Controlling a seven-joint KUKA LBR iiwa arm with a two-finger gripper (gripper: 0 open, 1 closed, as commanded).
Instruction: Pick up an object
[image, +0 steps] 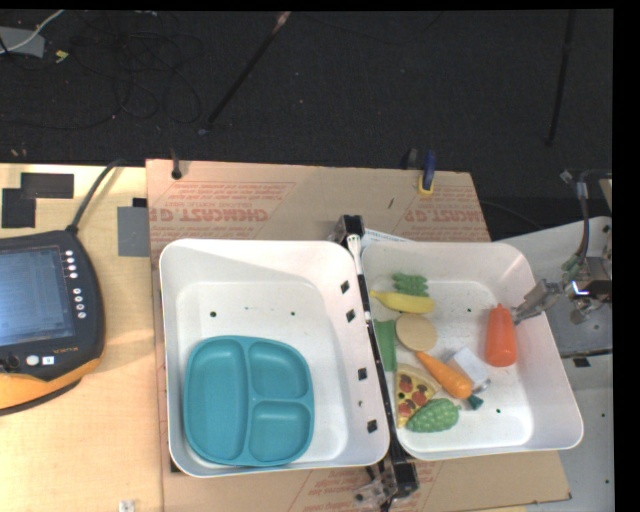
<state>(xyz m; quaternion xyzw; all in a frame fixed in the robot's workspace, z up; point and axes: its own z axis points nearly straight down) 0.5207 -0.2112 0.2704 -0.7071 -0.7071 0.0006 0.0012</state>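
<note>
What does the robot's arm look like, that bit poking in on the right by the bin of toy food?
Little of it is in view. The gripper is a slim, pale metallic-grey piece that tapers toward its tip, with darker, blocky hardware behind it at the picture's edge. A thin dark cable runs up from that hardware. Any markings are too small to read.

At the camera view's right edge, the robot's gripper (535, 300) hangs at mid-height, its slim metal fingers angled toward the left. Behind it sits a cluster of wrist hardware and cabling; whether the fingers are parted or closed cannot be made out.
</note>
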